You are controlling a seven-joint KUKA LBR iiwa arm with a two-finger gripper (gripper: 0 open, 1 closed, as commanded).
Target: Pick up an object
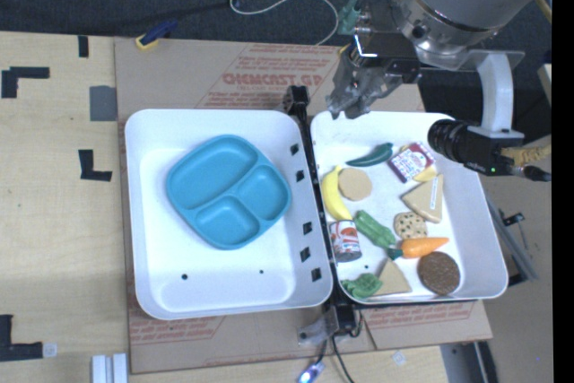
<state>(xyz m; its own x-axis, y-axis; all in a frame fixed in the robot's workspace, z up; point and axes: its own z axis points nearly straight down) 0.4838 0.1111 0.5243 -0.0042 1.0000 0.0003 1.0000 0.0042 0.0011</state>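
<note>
My gripper hangs above the far left corner of the right bin, over the divider between the bins, with nothing visible between its fingers. Below it in the right bin lie a banana, a round tan cookie, a dark green pepper, a purple packet, a cheese wedge, a green pickle, a cracker, a carrot, a small can, a brown patty and a leafy green piece.
The left bin holds a blue divided plate. Black clips run along the divider between the bins. A black cylindrical fixture juts over the right bin's far right edge. Cables trail behind the bins.
</note>
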